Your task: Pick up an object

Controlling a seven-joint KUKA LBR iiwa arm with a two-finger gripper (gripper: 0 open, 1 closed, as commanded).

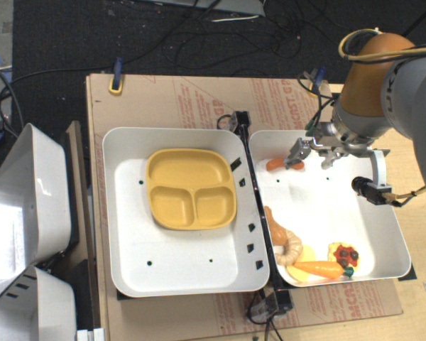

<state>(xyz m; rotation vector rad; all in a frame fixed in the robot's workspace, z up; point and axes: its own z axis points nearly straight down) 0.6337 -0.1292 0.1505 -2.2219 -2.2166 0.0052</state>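
small orange piece [275, 165] lying at the back of the right bin [383, 227], close to the divider, flat on the white floor. hanging right beside it, the gripper [314, 155], one finger [296, 153] dark and tipped toward the piece, almost touching or overlapping its right end, the other finger [331, 155] well off to the right. standing wide apart, then, nothing clamped between them. looks like a lineup for a grab, not a grab yet.

risks from here, as a guess: closing with only one finger near the piece and simply nudging it toward the bin wall; pinching the very end and having it squirt out; scraping the bin floor on a low, flat target. hard to tell from this slant whether the near finger sits over the piece or beside it.

front corner of the same bin: a pile of play food, namely one orange carrot [318, 268], one pale curled piece [290, 249], one yellow piece with red and green on top [343, 254], and an orange shape [273, 226] leading into the pile. exact count of the pile uncertain, pieces overlapping.

left bin [128, 261]: one yellow divided plate [192, 188], three compartments, upright. two bins in all, side by side on the tabletop [199, 98]. one arm [390, 84], grey with orange band, reaching in from the right.
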